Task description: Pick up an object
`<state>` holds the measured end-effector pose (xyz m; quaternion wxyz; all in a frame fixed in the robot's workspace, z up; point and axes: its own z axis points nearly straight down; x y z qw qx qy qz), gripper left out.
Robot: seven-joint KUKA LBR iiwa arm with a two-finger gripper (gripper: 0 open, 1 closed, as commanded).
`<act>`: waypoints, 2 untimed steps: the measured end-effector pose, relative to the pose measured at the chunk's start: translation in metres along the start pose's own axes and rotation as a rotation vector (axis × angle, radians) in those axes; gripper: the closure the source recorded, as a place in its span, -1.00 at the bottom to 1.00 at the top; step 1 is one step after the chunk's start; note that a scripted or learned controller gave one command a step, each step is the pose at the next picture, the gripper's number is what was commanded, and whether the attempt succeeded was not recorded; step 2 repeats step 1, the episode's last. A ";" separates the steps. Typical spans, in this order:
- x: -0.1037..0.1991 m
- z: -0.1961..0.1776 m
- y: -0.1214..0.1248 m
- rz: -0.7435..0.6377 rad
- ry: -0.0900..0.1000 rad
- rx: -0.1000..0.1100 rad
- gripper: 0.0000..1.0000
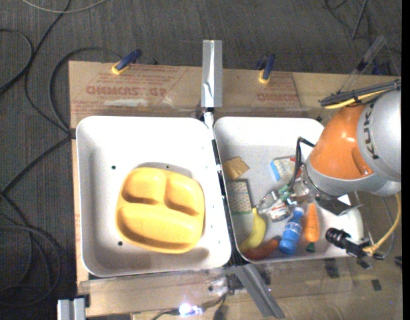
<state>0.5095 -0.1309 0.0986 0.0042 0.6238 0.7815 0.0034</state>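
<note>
The pincer (283,202), grip state impossible to tell, hung low in the right bin (258,129); the blue bottle (293,229) lay just below it, long axis upright in view.

Dark carpet floor (31,79), black cables (11,199)

Yellow divided tray (162,209) lies in the left bin (91,179); cables (31,72) cross the floor

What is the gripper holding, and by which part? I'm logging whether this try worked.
It cannot be told: the gripper hangs among clutter in the right bin, above the banana.
</note>
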 end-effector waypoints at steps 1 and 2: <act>-0.032 -0.086 0.036 0.169 -0.001 0.014 1.00; -0.032 -0.086 0.036 0.169 -0.001 0.014 1.00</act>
